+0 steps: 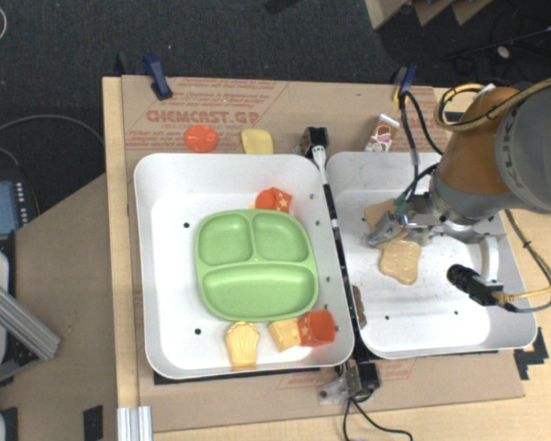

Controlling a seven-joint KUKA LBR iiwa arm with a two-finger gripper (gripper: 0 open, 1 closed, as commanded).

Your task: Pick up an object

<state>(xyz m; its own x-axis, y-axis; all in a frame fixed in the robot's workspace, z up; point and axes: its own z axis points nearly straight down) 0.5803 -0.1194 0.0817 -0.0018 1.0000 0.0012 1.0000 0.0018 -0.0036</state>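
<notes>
Red lettering printed on the brown protective sheet [285,99] covering the counter, just behind the left bin, reads roughly "CHEMCAST G.P"; finer red lines above and below it are too small to read. The small carton [382,135] bears unreadable print.

My arm reaches in from the right, its grey body bulking large behind the orange band [466,159] above the wrist. The wrist bends down and to the left, ending in the end effector [392,228], which sits low and points left. Its metal tip is small and blurred from here.
</notes>
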